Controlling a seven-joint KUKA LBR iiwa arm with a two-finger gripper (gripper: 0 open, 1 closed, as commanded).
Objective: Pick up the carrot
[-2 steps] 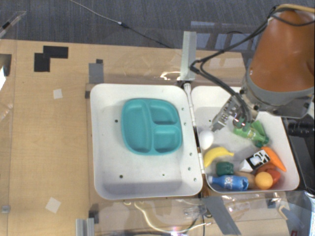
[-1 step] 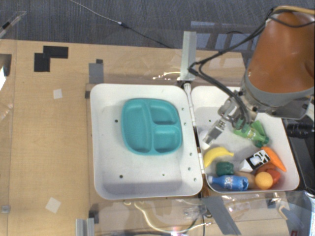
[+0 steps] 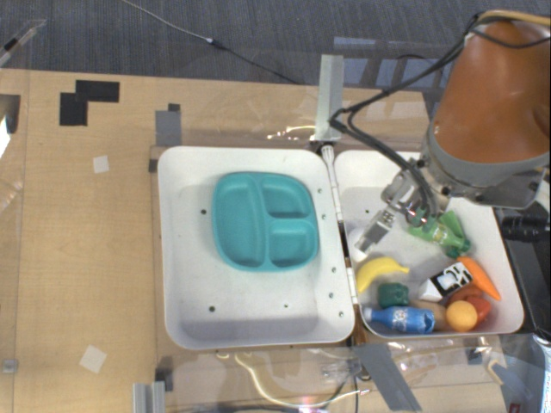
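Hovering in the right bin point(image 3: 508, 256), the claw point(image 3: 389, 216) sits well short of the carrot point(image 3: 480, 276); its opening can't be told. It should shift toward the bin's right wall and come down along the carrot's length, clear of the orange ball point(image 3: 462, 316).

Tabletop point(image 3: 77, 256) — pale wood, black angular marks point(image 3: 86, 100) at far left; dark grey ribbed carpet floor point(image 3: 215, 7) beyond — even light.

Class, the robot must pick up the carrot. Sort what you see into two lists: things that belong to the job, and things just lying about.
Belongs to the job:
carrot
tool
right bin

Just lying about:
teal plate
left bin
banana
orange ball
blue bottle
green packet
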